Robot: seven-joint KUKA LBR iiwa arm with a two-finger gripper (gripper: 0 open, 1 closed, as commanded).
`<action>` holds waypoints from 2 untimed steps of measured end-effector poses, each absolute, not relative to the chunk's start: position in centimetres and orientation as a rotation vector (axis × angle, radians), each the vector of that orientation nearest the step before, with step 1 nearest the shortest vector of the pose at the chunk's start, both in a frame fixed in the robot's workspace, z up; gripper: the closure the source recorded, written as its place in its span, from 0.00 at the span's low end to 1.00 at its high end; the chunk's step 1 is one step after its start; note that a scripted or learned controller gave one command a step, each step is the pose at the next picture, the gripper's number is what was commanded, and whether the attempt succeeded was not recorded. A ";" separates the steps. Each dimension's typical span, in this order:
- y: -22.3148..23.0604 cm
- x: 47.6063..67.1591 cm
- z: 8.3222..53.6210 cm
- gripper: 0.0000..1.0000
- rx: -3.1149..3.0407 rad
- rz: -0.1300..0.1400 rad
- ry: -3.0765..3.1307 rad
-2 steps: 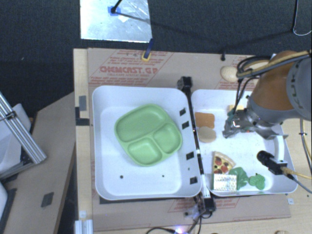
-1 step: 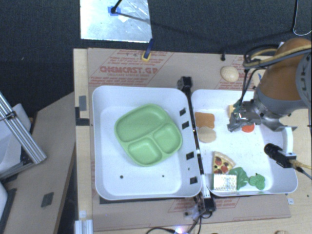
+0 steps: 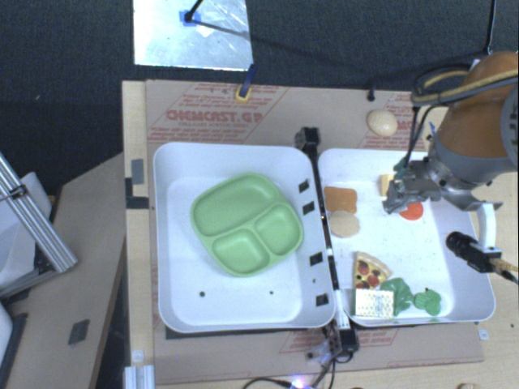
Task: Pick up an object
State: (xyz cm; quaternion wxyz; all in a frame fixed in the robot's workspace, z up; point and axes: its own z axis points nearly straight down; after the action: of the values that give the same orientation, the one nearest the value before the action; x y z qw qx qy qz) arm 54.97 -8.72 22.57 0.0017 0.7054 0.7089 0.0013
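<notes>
Reaching in from the right, your arm (image 3: 478, 128) hangs its gripper (image 3: 399, 194) low over the right bin (image 3: 454, 278), near its far edge — right at a red piece (image 3: 413, 211) and a yellow piece (image 3: 385, 184). Whether the gripper is apart or together, you cannot tell. Count in that bin: one brown slab (image 3: 340, 198), one pale round (image 3: 345, 224), one pizza slice (image 3: 370, 270), one patterned card (image 3: 374, 303), two green pieces (image 3: 412, 295). Left bin (image 3: 174, 241) — one green divided tray (image 3: 246, 224).
</notes>
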 end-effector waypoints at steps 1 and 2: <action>-5.8 59.3 22.3 1.00 2.210 0.006 2.229; -3.8 59.6 23.3 1.00 2.212 0.004 2.229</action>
State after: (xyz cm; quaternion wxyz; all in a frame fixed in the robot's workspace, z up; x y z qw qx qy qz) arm 59.56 -3.78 23.29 0.0005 0.7044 0.7098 0.0012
